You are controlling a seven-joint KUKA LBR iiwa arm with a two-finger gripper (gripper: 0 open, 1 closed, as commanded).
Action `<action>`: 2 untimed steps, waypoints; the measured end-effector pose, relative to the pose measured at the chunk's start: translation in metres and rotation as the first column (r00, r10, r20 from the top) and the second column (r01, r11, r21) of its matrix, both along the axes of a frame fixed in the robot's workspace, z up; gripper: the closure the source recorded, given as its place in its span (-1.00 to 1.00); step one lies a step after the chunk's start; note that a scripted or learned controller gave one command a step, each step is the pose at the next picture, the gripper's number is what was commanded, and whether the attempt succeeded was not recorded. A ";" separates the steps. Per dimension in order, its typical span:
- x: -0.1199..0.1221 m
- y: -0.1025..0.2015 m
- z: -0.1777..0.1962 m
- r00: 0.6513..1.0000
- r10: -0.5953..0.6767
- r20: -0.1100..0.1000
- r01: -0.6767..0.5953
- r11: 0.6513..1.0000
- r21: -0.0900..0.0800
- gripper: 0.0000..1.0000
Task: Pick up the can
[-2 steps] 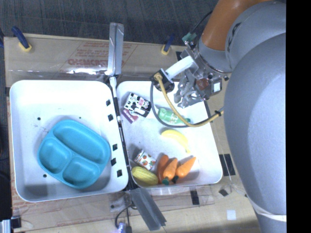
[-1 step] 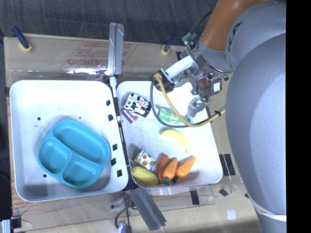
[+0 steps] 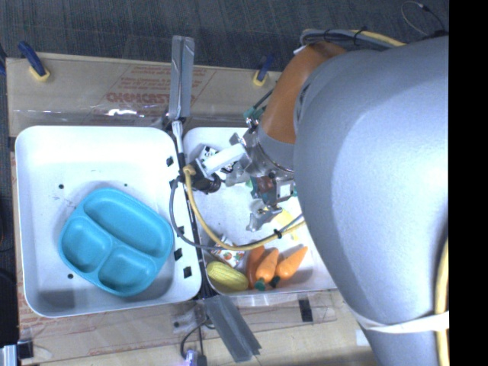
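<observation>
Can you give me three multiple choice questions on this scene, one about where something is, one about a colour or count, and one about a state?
1. Where is the blue tray?
A. In the left bin
B. In the right bin
C. On the floor

2. How many carrots lie in the right bin?
A. None
B. Two
C. Five

3. How does the tray lie?
A. Standing on edge
B. Upside down
C. Flat, hollows up

Answers:
1. A, it rests on the floor of the left bin.
2. B, two orange carrots lie side by side near the bin's front edge, beside a yellow piece.
3. C, its three hollows face up.
</observation>
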State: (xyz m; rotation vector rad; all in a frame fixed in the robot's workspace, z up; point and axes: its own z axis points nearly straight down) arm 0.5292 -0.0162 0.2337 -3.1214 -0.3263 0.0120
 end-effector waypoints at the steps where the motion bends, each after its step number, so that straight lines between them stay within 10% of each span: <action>1: -0.034 0.037 -0.044 1.000 -0.001 0.000 0.001 1.000 -0.001 -1.00; 2: 0.059 0.039 -0.043 0.999 0.037 0.005 -0.037 0.999 -0.002 -1.00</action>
